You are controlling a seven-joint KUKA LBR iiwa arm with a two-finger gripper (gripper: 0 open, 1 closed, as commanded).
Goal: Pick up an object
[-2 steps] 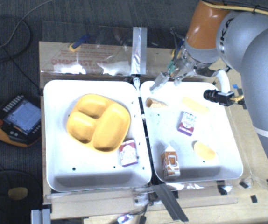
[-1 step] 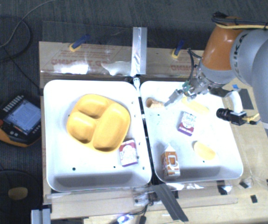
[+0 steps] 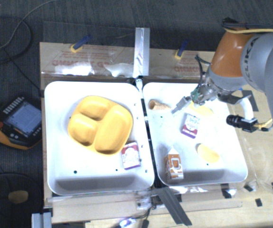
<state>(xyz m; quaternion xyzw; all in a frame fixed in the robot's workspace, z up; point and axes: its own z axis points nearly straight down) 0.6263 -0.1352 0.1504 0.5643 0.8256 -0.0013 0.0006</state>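
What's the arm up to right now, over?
Gripper low over right bin, nothing visibly held. Purple-white carton just beside it. Orange carton and yellow lemon-like piece lie apart.

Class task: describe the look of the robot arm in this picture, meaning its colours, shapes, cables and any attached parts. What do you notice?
The arm is a thick, rounded grey casing with a broad orange band above the wrist. Below it sits a smaller metallic end effector with a thin grey finger. A white curved bracket carries a small black cylinder on the arm's side, and thin dark cables run along the wrist.
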